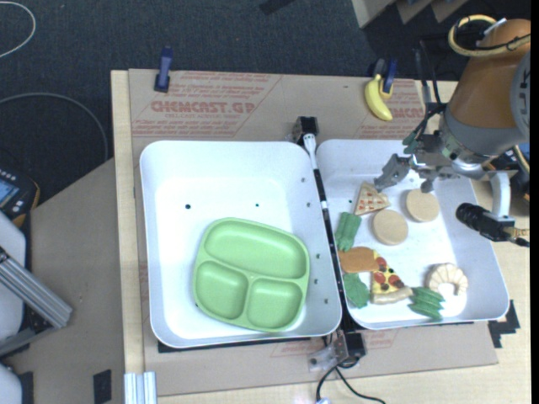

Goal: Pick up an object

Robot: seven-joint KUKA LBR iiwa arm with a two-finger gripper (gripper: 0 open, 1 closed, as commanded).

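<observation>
White right bin (pixel 472 305) keeps the toy food in reach: end effector (pixel 418 173), fingers spread and grasping nothing, hovers at its far end, just beyond the pizza wedge (pixel 369 200) and round biscuit (pixel 422 206).

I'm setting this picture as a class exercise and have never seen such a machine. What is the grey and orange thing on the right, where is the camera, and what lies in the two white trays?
It is a robot arm, and its hand hangs over the right bin. I cannot see anything held in it. One camera looks down from above at a slant. The left bin holds a green divided plate. The right bin holds toy food: pizza slices, two round biscuits, green pieces and a shrimp. A toy banana lies on the board behind.
</observation>
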